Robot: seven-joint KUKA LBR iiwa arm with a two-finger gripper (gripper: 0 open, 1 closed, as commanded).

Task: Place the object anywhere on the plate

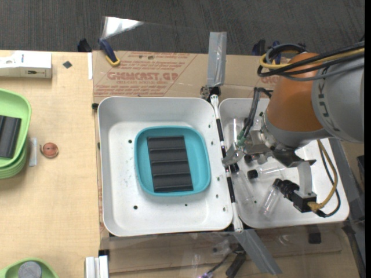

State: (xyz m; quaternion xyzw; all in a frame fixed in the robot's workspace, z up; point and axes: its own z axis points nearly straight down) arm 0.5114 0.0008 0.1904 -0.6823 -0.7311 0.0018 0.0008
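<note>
A green tray [13, 133] holding a dark block [8, 135] was seen at the left edge of the wooden bench [58, 213]. A small round reddish piece [50, 150] lay just beside it. A white box [24, 65] rested at the upper left, and printed cardboard [145, 74] was spread behind the bins.

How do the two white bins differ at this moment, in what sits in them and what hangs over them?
The left bin holds a teal plate with a dark ribbed block lying on it; the right bin holds small clear items. Nothing hangs over the left bin, while the arm reaches over the right bin, hiding much of it. Both are shallow, white and sit side by side.
</note>
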